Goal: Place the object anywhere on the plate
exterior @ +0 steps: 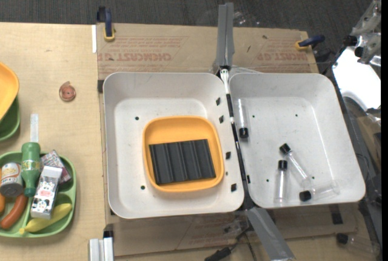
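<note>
An orange plate with rounded corners sits in the middle of the left white bin. A dark grey ribbed block lies flat on the plate and covers most of its floor. In the right white bin lie several clear tubes with black caps. One tube lies along the left wall. Two more tubes are near the middle. Another tube rests by the front wall.
Left of the bins, on the wooden bench, stand a green tray of toy food, a yellow bowl and a small pink disc. Clamps pin the cardboard behind the bins. White and grey hardware crowds the right edge.
</note>
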Available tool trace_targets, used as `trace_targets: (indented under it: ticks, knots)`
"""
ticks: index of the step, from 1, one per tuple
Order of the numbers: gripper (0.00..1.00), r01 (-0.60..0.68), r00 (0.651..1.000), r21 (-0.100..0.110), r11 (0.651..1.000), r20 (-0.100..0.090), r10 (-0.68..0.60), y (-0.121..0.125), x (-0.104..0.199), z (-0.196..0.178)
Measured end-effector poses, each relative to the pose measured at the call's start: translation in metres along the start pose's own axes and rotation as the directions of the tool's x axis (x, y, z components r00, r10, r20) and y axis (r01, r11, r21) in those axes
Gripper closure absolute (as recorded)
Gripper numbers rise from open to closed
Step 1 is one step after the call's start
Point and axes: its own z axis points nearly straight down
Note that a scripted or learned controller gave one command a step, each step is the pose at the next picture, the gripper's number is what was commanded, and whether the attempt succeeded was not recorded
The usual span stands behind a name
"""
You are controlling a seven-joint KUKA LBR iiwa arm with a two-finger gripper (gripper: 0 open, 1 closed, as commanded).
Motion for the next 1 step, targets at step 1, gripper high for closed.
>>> trace_targets:
  ticks: [1]
  knots:
    - [1.0, 0.25, 0.968, 0.0, 0.968, 0.001, -0.25, 0.0008, -0.0063, -0.0497]
